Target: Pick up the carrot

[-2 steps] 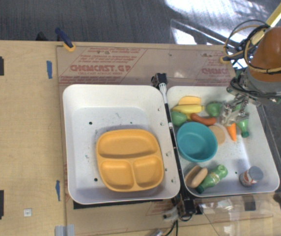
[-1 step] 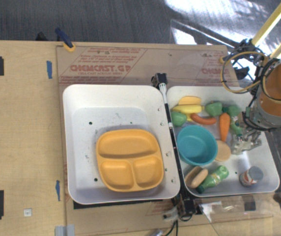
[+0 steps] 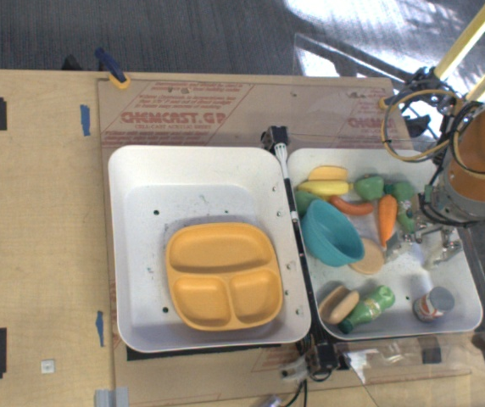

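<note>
The robot's metal two-finger gripper is hanging low over the right side of the right-hand shallow white plastic bin, below the grey arm with its orange band that is reaching in from the right edge. Whether the gripper is clenched or released cannot be told at this size; nothing is showing between its tips.

Just left of the gripper, the slim orange toy carrot is lying in the bin, pointing roughly near-to-far, apparently not touched by the gripper. Green toy vegetables are sitting at its far end, with a yellow banana-like piece further left. A teal plastic bowl is tilting on its side against the bin's left wall, with a flat tan disc at its near right edge. Nearer the camera, a tan bread-like piece and a green toy are lying together, and a small grey and red object is resting in the near right corner.

The left-hand shallow white plastic bin is holding an orange divided plastic tray with three compartments.

Both bins are sitting on a printed cardboard sheet over a pale wooden bench marked with black and blue tape. Beyond the bench, dark grey carpet is catching patches of light.
</note>
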You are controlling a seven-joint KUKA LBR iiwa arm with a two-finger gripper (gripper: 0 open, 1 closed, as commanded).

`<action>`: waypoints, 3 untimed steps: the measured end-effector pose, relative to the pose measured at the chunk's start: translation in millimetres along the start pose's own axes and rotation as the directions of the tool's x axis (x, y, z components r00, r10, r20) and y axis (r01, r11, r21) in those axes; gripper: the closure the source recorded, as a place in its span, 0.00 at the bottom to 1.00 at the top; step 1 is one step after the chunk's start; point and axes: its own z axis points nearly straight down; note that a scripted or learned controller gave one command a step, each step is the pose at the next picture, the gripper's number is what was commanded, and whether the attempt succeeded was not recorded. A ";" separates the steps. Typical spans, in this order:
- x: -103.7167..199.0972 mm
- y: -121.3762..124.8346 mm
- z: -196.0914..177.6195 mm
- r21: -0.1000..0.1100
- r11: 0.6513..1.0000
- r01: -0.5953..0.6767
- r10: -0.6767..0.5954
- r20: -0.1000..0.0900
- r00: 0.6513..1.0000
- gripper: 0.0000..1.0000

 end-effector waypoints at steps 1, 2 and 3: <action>-81.0 -21.9 -0.3 0.006 0.986 -0.167 0.167 0.007 0.986 0.00; -81.3 -25.4 -14.1 0.017 0.985 -0.171 0.171 0.013 0.985 1.00; -157.3 -26.6 -103.1 0.010 0.983 -0.185 0.185 0.009 0.983 1.00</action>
